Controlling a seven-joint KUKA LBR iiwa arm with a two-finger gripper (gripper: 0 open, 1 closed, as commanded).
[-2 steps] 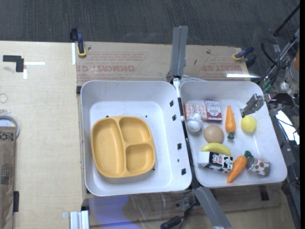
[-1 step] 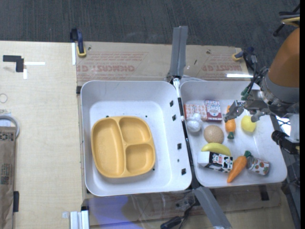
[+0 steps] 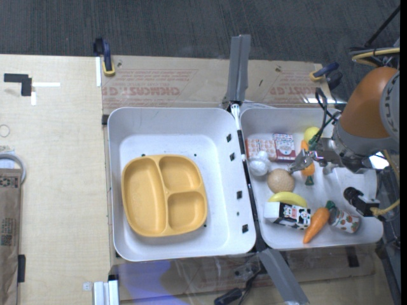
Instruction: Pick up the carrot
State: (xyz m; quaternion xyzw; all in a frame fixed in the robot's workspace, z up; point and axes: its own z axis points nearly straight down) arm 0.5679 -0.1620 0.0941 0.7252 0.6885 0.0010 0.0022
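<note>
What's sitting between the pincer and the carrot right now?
In the camera view, only bare white bin floor separates the pincer from the carrot.

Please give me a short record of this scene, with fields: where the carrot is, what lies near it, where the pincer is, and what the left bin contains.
carrot: near the front edge of the right bin, lying tilted, green top up
neighbours: milk carton and banana to its left, small can to its right
pincer: above the right bin, apart from the carrot
left bin: holds a yellow divided plate
</note>
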